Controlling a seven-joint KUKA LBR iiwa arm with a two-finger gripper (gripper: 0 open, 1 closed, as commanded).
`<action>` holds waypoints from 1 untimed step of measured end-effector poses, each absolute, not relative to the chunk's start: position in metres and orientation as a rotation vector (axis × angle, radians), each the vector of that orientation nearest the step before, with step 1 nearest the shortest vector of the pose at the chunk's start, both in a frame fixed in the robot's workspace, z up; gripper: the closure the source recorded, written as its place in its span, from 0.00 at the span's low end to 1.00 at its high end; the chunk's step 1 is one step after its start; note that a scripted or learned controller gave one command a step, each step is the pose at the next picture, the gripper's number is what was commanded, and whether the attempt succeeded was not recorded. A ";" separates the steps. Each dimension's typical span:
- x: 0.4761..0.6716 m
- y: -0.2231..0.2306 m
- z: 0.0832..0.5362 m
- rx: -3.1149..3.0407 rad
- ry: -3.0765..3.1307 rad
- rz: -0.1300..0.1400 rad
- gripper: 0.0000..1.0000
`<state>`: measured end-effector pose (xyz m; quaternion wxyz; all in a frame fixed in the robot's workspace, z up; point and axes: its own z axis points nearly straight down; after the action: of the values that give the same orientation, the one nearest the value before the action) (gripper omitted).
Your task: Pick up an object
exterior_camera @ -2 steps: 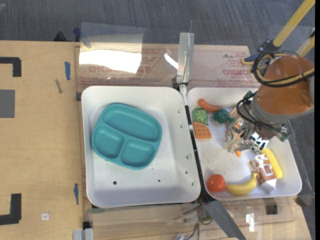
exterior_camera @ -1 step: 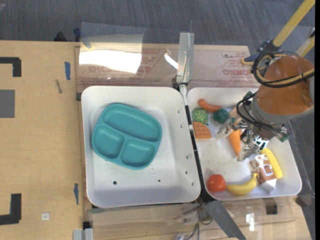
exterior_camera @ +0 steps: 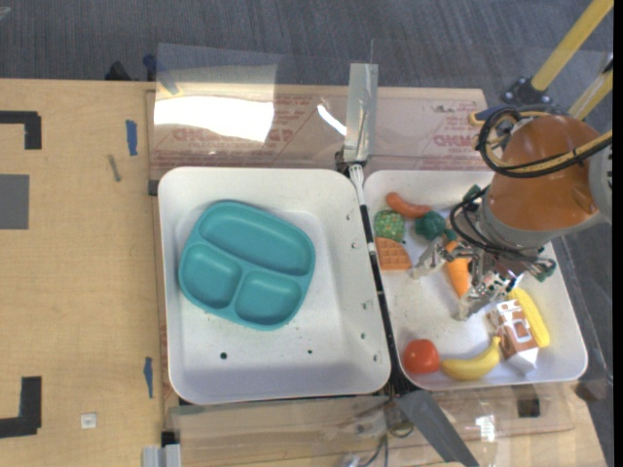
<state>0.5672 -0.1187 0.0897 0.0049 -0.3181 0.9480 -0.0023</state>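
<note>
A teal tray [exterior_camera: 248,264] with three compartments lies in the left bin [exterior_camera: 195,358], well to the left of the gripper [exterior_camera: 484,285]. A metal post [exterior_camera: 361,115] stands beyond the gripper and to its left, at the bins' far edge. Farther left still, the wooden bench [exterior_camera: 68,290] bears black marks [exterior_camera: 24,129] and blue tape [exterior_camera: 131,136].

2 white bins sit side by side: the left bin [exterior_camera: 195,358] holds a teal divided plate [exterior_camera: 246,264]. At right, the gripper [exterior_camera: 484,285] hangs over the right bin [exterior_camera: 569,358] among toy foods, including a tomato [exterior_camera: 421,356] and banana [exterior_camera: 471,363] at lower right.
</note>
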 end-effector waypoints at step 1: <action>0.572 -0.116 0.103 -0.991 2.955 -0.010 1.00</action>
<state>0.5716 -0.1161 0.1031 0.0126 -0.3180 0.9480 -0.0033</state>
